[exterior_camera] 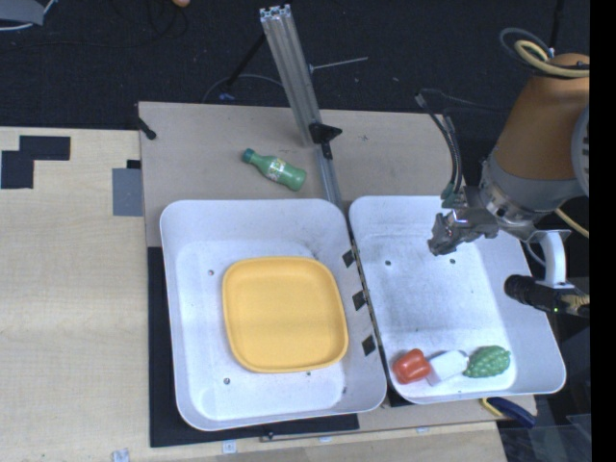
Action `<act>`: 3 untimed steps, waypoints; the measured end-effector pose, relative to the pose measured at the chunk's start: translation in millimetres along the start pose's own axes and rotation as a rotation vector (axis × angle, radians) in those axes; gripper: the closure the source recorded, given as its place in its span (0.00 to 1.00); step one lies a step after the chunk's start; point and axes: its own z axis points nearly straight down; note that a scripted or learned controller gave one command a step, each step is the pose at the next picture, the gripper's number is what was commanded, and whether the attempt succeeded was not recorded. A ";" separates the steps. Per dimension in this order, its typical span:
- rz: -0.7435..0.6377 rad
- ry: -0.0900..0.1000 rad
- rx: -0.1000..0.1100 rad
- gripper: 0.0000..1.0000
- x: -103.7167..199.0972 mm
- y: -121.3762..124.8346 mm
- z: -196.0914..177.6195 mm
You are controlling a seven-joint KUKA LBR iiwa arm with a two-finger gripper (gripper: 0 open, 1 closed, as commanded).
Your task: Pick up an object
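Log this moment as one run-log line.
tool: over right bin, upper part | red item, white item, green item: near edge | yellow plate: left bin

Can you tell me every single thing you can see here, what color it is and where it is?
yellow plate: one, yellow, flat in the left bin
left bin: one, white, left on the bench
right bin: one, white, beside the left bin
red toy pepper: one, red-orange, right bin's near edge
white object: one, white, between the pepper and the green toy
green bumpy toy: one, green, right bin's near right corner
green bottle: one, green, lying on the bench behind the left bin
metal rail: one, silver, slanting up behind the bins
arm: one, grey and orange, from the right
hand: one, dark, above the right bin's far part
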 end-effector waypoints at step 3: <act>-0.001 0.000 0.000 1.00 163.0 -25.7 24.1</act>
